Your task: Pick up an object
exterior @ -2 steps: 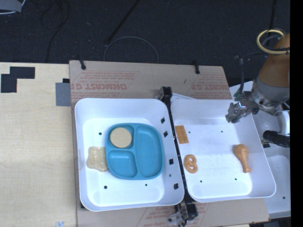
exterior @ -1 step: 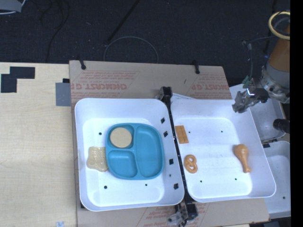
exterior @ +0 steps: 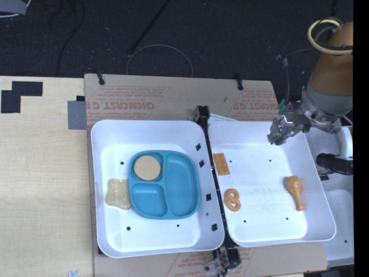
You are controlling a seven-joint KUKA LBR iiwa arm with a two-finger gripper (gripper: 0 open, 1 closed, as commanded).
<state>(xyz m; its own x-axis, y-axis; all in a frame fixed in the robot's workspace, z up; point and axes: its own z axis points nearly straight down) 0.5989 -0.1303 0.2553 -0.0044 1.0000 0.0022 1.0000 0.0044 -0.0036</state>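
Glossy drumstick (exterior: 294, 191), knotted pretzel (exterior: 232, 199)

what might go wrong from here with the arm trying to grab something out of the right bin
The tool hangs over the right bin's far rim, apart from every item, so a straight descent would likely close on nothing. The drumstick lies near the right wall, which may block a finger. The pretzel and flat cracker lie low on the floor, so the tool may slide over them.
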